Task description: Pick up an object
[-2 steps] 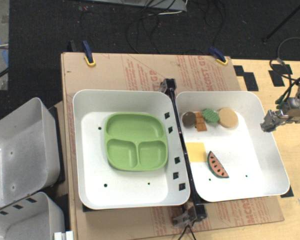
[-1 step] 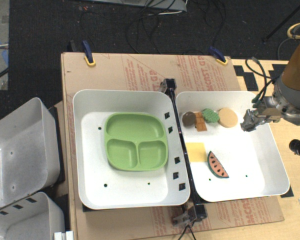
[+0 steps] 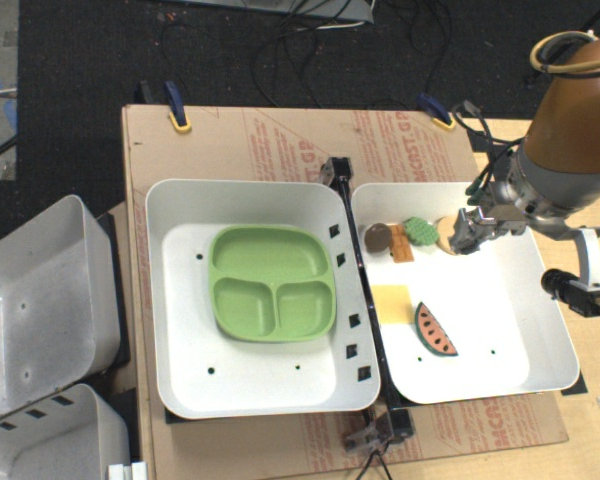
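Observation:
The right bin [image 3: 500, 368] holds a watermelon slice [image 3: 435, 330], a yellow square piece [image 3: 391, 304], a green bumpy piece [image 3: 420, 232], a brown round piece [image 3: 378, 237] and an orange strip [image 3: 402, 249]. My gripper [image 3: 465, 238] hangs low over the bin's upper right part, just to the right of the green piece. Nothing shows between it and the bin floor.
A green divided plate [image 3: 273, 283] lies in the left bin [image 3: 180, 268]. The black divider clips [image 3: 352, 298] run between the bins. Grey tubs [image 3: 40, 298] stand off the bench at the left. Cables lie at the back.

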`<act>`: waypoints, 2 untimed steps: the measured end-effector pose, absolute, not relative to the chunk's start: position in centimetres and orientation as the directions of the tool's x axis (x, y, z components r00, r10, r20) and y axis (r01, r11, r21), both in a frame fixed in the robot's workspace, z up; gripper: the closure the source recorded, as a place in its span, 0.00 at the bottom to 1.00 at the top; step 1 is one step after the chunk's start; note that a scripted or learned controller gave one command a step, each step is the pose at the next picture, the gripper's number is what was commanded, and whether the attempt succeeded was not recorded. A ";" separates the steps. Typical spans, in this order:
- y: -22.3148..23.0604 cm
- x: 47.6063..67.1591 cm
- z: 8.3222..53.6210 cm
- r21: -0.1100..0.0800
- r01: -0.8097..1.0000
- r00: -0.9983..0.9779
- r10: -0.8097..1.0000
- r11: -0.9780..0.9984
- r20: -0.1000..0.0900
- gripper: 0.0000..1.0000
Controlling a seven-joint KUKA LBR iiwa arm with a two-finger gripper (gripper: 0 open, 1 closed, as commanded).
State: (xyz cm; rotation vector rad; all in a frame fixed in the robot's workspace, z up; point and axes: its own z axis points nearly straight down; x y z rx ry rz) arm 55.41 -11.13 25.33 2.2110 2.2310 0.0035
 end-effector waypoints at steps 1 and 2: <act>-5.7 55.2 25.3 -0.001 1.000 -0.008 1.000 0.008 0.002 1.00; -1.1 56.5 24.1 -0.001 1.000 -0.008 1.000 0.008 0.001 1.00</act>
